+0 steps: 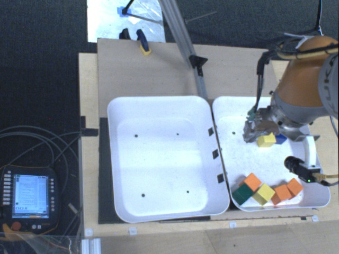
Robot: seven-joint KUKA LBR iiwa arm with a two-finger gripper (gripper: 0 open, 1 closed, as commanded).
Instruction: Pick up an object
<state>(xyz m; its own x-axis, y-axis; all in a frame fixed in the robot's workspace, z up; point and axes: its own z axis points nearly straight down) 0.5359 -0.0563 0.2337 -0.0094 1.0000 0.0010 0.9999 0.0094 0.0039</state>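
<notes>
Dark carpet surrounds the pale wooden bench (159,73) that carries two shallow white bins side by side. At centre frame sits the left white plastic bin (119,157), only small dark dots marking its floor. Right of it lies the right white plastic bin (228,115), where I am working. My grey arm with its orange band (304,83) comes in from the right edge, and my claw (253,131) hangs low over the upper middle of that bin. Whether it is released or clenched I cannot tell; its tips are a dark blur from this angle.

Just beside my claw, toward the right, a small yellow block (266,139) lies on the bin floor, with a small blue block (280,139) touching its far side, partly under my wrist. Near the bin's lower edge a cluster crowds together: a dark green cube (243,194), an orange cube (252,182), a yellow cube (263,194), and two more orange cubes (288,190) toward the lower right corner.

A grey metal pole (180,30) slants from the top of the frame down to the gap between the bins. At lower left a handheld control pendant (29,197) rests on the carpet among loose cables.
</notes>
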